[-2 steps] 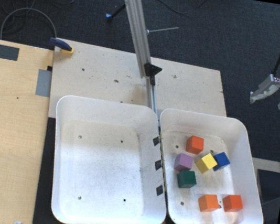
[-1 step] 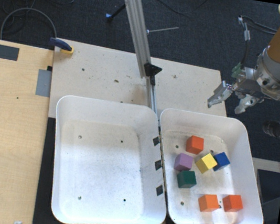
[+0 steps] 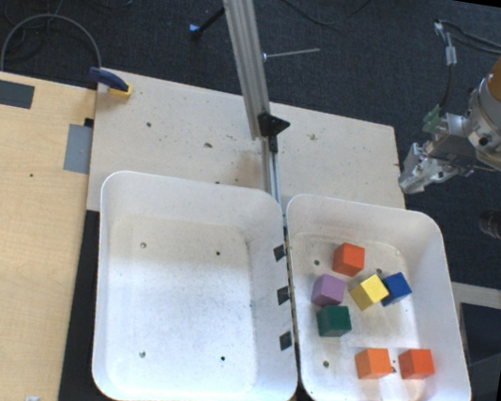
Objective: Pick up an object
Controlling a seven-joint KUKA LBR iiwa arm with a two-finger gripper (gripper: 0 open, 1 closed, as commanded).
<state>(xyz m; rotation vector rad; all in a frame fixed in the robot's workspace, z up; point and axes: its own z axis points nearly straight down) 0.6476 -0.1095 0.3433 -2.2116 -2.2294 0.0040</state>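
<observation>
The arm's gripper (image 3: 419, 172) hangs beyond the far right corner of the surface (image 3: 187, 127), outside both bins and over the dark floor, with nothing between its fingers; whether they stand wide or narrow I cannot tell at this size and angle. Every candidate for picking lies in the right bin (image 3: 453, 267), well apart from the gripper and nearer the front edge than it is. The orange cube (image 3: 349, 258) sits closest to the bin's far wall and so closest to the gripper. Just in front of it the purple cube (image 3: 329, 290), the yellow cube (image 3: 371, 290) and the blue cube (image 3: 396, 287) form a tight row, the yellow touching or nearly touching the blue, and the green cube (image 3: 334, 320) sits just in front of the purple one. Toward the bin's near right corner a second orange cube (image 3: 374, 363) and a red cube (image 3: 416, 364) lie side by side. The left bin (image 3: 123, 221) holds no blocks. The gripper appears parked clear of the bins, probably so that the overhead camera sees the cubes unobstructed before a target is chosen. My judgement is that the far orange cube is the easiest pick, since it stands free of its neighbours, whereas the clustered cubes leave little room for fingers to slip down beside them.
</observation>
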